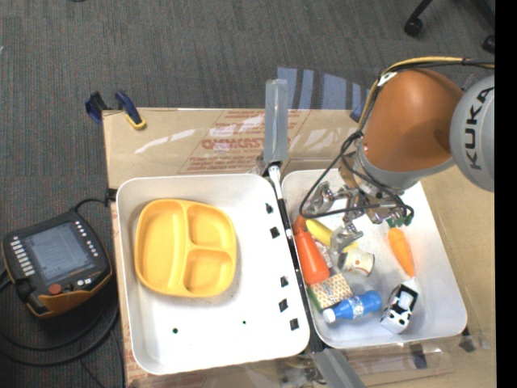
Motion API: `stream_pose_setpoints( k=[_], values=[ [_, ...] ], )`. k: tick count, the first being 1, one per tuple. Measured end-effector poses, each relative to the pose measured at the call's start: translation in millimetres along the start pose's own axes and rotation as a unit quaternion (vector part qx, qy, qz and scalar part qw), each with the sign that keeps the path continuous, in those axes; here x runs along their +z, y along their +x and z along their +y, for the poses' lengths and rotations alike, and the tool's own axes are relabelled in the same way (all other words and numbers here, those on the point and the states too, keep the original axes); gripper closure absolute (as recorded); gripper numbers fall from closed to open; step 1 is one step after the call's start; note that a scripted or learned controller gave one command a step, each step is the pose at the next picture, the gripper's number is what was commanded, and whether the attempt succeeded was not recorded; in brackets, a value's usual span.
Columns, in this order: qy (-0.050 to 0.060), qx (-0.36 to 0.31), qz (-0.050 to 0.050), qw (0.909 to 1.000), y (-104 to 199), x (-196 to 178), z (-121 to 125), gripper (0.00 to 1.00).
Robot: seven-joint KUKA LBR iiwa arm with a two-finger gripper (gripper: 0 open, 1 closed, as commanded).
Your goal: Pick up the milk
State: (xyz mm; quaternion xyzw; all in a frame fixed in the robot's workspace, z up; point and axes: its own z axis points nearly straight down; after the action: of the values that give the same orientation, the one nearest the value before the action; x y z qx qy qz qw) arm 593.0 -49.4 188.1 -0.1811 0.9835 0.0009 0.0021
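Observation:
The milk [399, 308] is a small black-and-white cow-patterned carton. It lies in the front right corner of the right bin [444, 297], next to a blue bottle [355, 306]. My gripper [349, 234] hangs below the orange wrist band over the middle of the right bin. It is above a small white and tan item [357, 262], and behind and to the left of the milk, well apart from it. Nothing visibly sits in the gripper.
The right bin also holds an orange carrot [401, 251], a red-orange bottle [311, 259], a yellow piece [318, 231] and a waffle-patterned item [331, 288]. A yellow divided plate [186, 247] lies in the left bin [210, 338]. A teach pendant [52, 261] sits on the floor at the left.

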Motion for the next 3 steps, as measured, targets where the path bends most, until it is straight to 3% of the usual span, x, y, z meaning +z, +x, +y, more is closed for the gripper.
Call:
stream_pose_setpoints(
  k=[1,2,3],
  values=[
    [0.001,0.085,-0.002,0.9964,17,-97,-96,1.0],
    [0.001,0.117,-0.001,0.9931,33,-214,-162,1.0],
    [0.0,0.181,0.002,0.9836,8,-25,-167,1.0]
  ],
)
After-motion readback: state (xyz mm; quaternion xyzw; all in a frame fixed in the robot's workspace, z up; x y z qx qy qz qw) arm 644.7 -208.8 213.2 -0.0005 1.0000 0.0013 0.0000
